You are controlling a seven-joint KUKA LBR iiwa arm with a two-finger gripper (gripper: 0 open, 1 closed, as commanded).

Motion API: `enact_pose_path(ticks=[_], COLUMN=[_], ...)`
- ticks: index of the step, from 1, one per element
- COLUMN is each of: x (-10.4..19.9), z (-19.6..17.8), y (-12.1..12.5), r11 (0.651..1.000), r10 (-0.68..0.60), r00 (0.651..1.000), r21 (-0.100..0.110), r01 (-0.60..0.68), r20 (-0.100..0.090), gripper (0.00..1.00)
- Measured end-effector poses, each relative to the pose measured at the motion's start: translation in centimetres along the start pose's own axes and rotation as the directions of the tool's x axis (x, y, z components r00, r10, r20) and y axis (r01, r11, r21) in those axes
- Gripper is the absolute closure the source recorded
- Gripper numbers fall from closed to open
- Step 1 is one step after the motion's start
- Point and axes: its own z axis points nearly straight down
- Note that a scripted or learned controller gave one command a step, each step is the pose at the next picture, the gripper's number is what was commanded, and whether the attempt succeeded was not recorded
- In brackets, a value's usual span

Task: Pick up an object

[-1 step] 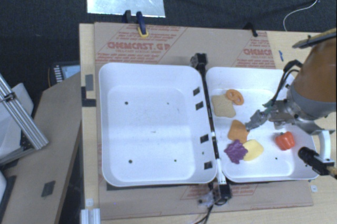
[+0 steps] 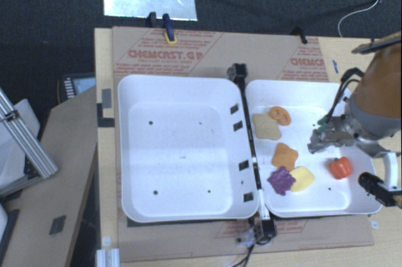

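Grey arm over right bin [image 2: 301, 206] | jaws' state unclear | beside red object [image 2: 340, 168]

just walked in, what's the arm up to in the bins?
The arm's gripper is down inside the right bin, hovering over bare floor between a red toy and an orange ring. It holds nothing that can be seen. An orange piece, a yellow piece, a purple piece and a beige piece lie nearby.
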Motion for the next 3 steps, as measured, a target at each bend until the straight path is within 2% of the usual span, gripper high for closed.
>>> enact_pose_path(ticks=[1, 2, 3], x=[6.6, 17.6, 26.1], z=[-11.6, -14.3, -27.1], y=[-1.2, 1.1, 0.0], r11=[1.0, 1.0, 1.0], r10=[-0.008, -0.011, -0.01], r00=[1.0, 1.0, 1.0], r21=[-0.011, -0.002, -0.012], r01=[0.008, 0.011, 0.01], r20=[-0.002, -0.005, -0.008], gripper=[1.0, 1.0, 1.0])
